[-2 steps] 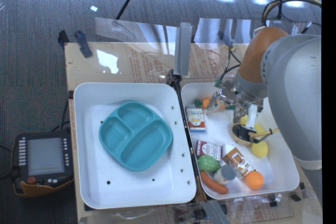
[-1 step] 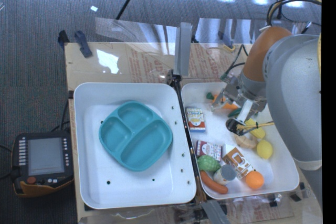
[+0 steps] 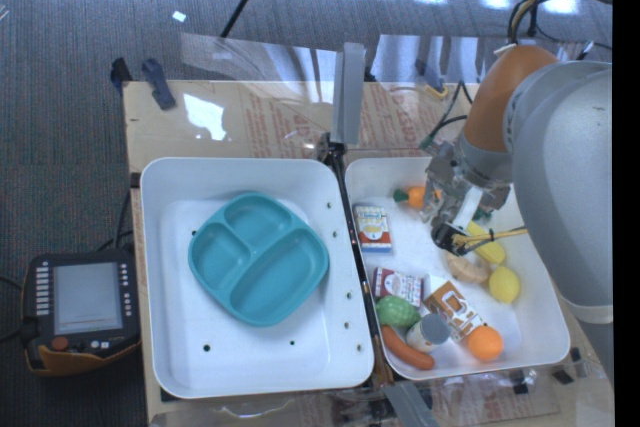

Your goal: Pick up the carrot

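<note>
Carrot [image 3: 414,197] lies at the far end of the right-hand bin [image 3: 385,177], close to the divider, just beside the gripper [image 3: 438,213]. Whether that pincer is released or clenched, I cannot tell.

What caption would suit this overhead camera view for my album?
The gripper hangs over the right bin close beside the carrot, while a teal plate lies in the left bin.

Pincer [image 3: 436,210] just beside carrot [image 3: 414,197] in right bin [image 3: 378,180]
</note>
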Robot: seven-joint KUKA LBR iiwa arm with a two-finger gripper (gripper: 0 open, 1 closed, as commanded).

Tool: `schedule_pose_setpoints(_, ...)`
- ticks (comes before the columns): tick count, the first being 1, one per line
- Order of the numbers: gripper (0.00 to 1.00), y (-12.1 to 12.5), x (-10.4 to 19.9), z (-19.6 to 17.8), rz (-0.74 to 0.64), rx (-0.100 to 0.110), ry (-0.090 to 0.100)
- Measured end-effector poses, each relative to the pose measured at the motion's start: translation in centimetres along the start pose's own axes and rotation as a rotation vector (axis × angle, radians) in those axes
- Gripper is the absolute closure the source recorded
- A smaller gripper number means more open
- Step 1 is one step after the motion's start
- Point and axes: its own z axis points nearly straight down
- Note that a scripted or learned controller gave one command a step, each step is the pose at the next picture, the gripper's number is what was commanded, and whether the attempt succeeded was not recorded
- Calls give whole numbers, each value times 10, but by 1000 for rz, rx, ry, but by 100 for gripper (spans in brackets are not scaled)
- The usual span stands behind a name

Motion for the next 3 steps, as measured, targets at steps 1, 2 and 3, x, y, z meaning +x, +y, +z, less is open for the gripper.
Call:
schedule_pose_setpoints(1,0,-1,1,1,-2,1,0)
schedule_pose_setpoints(2,0,31,-40,5,195,4,21)
schedule_pose_setpoints(3,100,31,-42,-3,185,-2,10)
